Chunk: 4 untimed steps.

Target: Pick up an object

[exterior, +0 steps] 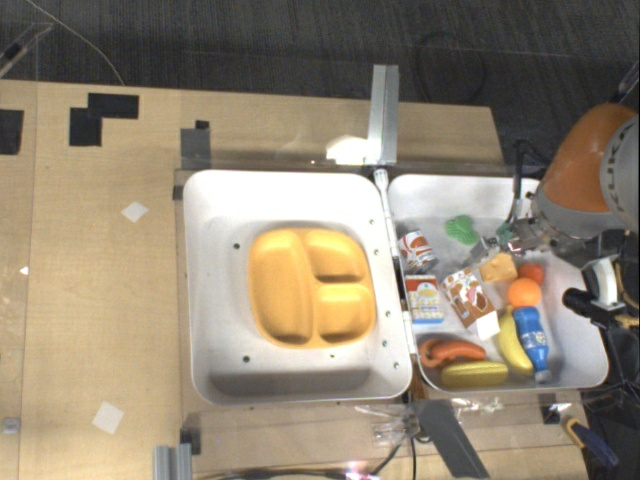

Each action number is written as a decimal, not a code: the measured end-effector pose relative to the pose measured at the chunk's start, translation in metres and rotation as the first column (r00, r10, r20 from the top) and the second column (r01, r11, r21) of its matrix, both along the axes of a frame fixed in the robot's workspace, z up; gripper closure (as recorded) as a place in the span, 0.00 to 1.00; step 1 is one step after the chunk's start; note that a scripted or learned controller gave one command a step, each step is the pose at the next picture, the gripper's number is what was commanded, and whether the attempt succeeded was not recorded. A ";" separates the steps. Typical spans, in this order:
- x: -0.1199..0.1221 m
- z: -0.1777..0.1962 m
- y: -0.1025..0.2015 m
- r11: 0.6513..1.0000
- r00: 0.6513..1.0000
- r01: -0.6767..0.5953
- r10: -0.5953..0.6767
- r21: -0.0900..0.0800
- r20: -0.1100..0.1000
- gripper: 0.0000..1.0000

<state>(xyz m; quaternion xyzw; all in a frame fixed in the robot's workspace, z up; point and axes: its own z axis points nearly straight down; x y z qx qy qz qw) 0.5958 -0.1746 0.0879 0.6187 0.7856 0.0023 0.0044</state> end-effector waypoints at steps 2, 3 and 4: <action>-0.002 0.001 0.043 0.960 0.960 0.281 -0.281 0.002 0.000 0.00; 0.001 0.015 0.043 0.961 0.961 0.275 -0.275 0.001 0.011 1.00; -0.051 0.094 0.063 0.988 0.988 0.155 -0.155 0.002 -0.001 1.00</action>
